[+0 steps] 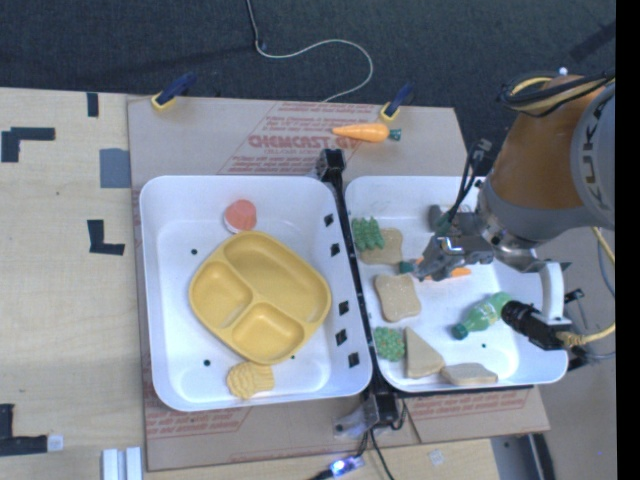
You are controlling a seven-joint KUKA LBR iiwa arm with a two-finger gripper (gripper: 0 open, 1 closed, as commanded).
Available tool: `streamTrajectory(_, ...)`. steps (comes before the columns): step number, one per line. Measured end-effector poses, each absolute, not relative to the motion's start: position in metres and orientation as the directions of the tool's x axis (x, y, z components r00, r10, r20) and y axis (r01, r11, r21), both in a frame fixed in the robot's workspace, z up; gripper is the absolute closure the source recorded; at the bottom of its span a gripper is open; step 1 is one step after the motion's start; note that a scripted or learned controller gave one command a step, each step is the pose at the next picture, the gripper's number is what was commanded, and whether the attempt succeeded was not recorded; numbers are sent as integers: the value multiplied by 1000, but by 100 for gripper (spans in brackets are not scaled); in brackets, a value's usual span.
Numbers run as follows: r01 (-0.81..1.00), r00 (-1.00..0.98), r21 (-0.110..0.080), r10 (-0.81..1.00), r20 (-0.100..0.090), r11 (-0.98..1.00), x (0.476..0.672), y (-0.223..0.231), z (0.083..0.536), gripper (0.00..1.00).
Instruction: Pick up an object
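My gripper point(441, 257) hangs low over the middle of the right bin point(520, 373). Directly beneath it lies a small carrot: its orange tip point(459, 272) pokes out to the right and its teal-green end point(408, 265) to the left. Whether the carrot sits between the gripper's parts is hidden by the wrist. Around it lie a green broccoli piece point(367, 233) on a toast point(388, 247), a bread slice point(398, 296), a green bottle point(480, 314), a leafy green piece point(389, 343), a sandwich wedge point(422, 356) and a flat bread piece point(468, 374).
The left bin point(160, 268) holds a yellow divided plate point(260, 296), a red round piece point(240, 214) and a tan waffle-like piece point(250, 378). Another carrot point(362, 133) lies on the cardboard behind the bins. The divider point(345, 268) runs between the bins.
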State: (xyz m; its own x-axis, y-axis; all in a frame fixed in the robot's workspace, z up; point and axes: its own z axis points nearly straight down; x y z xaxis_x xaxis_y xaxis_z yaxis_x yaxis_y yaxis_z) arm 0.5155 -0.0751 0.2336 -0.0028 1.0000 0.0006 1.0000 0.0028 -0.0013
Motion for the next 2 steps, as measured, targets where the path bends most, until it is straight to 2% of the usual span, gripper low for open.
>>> streamTrajectory(1,1000,0,-4,1000,0,0,515,-71,217,100)
streamTrajectory(2,1000,-1,-1,1000,0,1,521,-71,228,100)
